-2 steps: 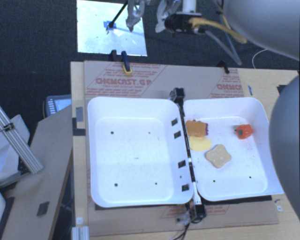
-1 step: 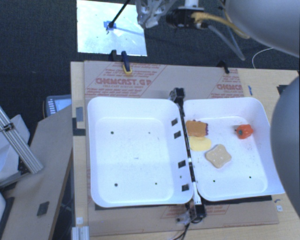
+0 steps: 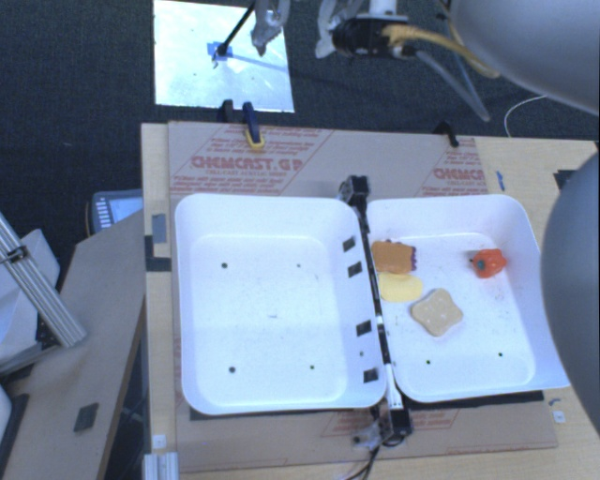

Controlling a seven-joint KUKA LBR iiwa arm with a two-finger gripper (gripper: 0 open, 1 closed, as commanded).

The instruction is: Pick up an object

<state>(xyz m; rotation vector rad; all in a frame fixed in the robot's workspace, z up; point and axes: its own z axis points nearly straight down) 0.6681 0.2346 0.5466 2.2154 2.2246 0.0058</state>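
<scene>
The right bin (image 3: pixel 520 361) holds several small items. An orange-brown piece with a purple edge (image 3: pixel 394 257) lies near its left wall, with a flat yellow piece (image 3: pixel 401 288) just below it and a tan toast-shaped slice (image 3: pixel 437 312) lower right of that. A small orange-red object (image 3: pixel 487 263) sits apart toward the right. My gripper (image 3: pixel 296 33) hangs at the top of the view, beyond the bins' far edge, open with nothing between its fingers (image 3: pixel 266 28).
The left bin (image 3: pixel 202 375) lies beside the right one, joined by a black-clipped divider (image 3: pixel 367 300). Both rest on a cardboard sheet (image 3: pixel 309 155). A shiny metal plate (image 3: pixel 223 56) lies behind, and a yellow clamp (image 3: pixel 253 136) sits at the board's far edge. The grey arm (image 3: pixel 572 272) covers the right side.
</scene>
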